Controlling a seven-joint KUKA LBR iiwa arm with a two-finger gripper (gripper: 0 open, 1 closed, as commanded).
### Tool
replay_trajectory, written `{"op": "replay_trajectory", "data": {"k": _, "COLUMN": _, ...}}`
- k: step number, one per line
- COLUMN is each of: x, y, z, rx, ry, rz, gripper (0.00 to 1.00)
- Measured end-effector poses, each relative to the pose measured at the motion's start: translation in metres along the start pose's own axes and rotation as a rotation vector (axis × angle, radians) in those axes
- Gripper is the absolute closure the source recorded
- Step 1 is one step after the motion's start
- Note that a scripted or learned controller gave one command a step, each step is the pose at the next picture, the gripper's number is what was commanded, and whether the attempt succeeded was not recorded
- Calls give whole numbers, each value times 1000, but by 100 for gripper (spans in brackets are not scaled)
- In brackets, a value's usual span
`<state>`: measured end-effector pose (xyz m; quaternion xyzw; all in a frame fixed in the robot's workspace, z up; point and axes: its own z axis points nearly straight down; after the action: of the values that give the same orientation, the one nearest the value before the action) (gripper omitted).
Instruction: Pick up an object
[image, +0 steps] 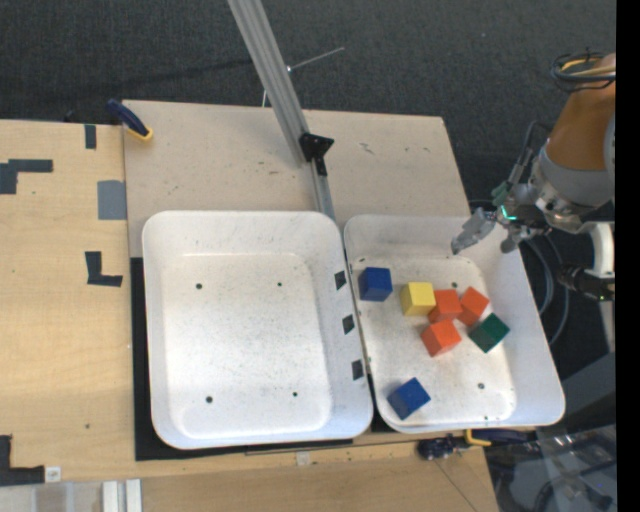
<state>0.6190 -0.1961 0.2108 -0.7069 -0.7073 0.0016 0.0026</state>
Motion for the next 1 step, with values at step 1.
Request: {"op": "replay_trajectory", "data": {"k": 1, "x": 0, "y": 1, "z": -3, "rx": -4, "ry": -2, "rz": -2, "gripper": 0}}
